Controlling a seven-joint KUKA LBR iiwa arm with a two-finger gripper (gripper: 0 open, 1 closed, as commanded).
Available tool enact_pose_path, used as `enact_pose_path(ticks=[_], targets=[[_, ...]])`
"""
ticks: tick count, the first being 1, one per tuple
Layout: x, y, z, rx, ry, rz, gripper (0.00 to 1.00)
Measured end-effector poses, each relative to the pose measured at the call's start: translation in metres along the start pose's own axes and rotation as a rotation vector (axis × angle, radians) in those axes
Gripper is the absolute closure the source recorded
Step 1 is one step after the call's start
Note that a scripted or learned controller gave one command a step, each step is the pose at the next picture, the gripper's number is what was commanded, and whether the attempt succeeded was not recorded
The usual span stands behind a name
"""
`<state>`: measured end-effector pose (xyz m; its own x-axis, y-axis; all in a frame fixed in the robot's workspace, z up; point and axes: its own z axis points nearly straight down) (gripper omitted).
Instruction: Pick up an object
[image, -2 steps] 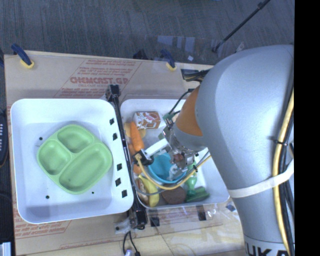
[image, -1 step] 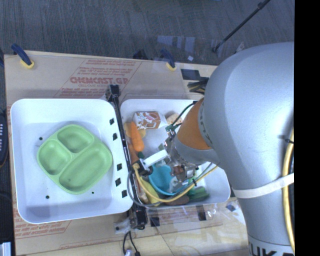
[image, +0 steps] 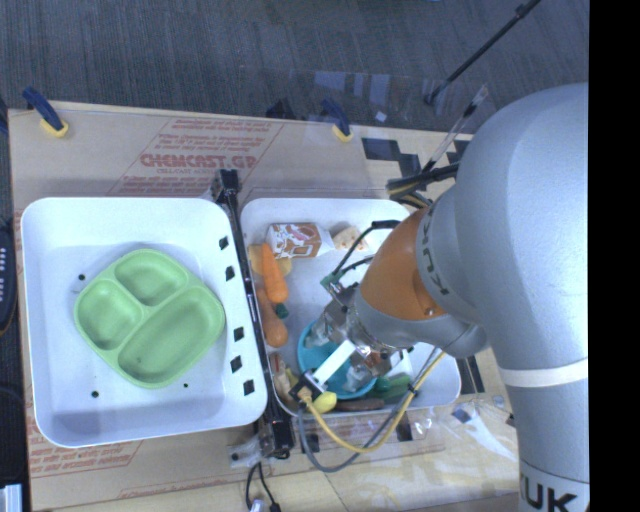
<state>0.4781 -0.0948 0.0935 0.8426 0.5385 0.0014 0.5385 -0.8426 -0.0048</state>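
Over right bin (image: 262, 215), gripper (image: 345, 362) sits low on blue bowl (image: 318, 352); can't tell its grasp. Carrot (image: 270, 275) at 10 o'clock, carton (image: 293, 240) at 11. Pickup prob. not yet done; lift remains.

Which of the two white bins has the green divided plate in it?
The left bin. The green divided plate lies in it, while the right bin holds small food items and the arm.

Open room around green tray (image: 150, 316) in left bin (image: 40, 300); right bin (image: 300, 210) crowded with carrots (image: 270, 280).
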Motion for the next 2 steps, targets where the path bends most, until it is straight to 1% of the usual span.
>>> enact_pose_path(ticks=[1, 2], targets=[[0.001, -0.001, -0.009, 0.008, -0.003, -0.011, 1.00], [0.050, 0.002, -0.099, 0.002, -0.005, -0.194, 1.00]])
